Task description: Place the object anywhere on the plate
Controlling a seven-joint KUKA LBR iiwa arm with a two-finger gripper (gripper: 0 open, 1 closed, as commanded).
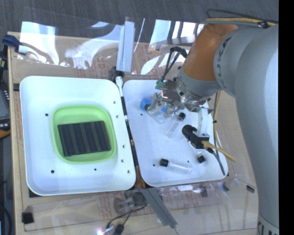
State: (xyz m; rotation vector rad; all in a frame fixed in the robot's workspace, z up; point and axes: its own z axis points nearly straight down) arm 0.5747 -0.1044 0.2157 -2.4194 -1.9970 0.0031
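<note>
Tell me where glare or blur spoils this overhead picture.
Camera view: bright glare streaks across the clear plastic sheet behind the bins; the two-finger gripper and small clear items under it look blurred; the green square plate with its dark ribbed insert is evenly lit and sharp.

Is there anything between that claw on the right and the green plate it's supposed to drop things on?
Only the bins' own rims. The claw hangs over the right bin, and the green plate sits in the left bin. Between them run the two raised edges where the bins meet. The plate carries a dark ribbed insert.
</note>
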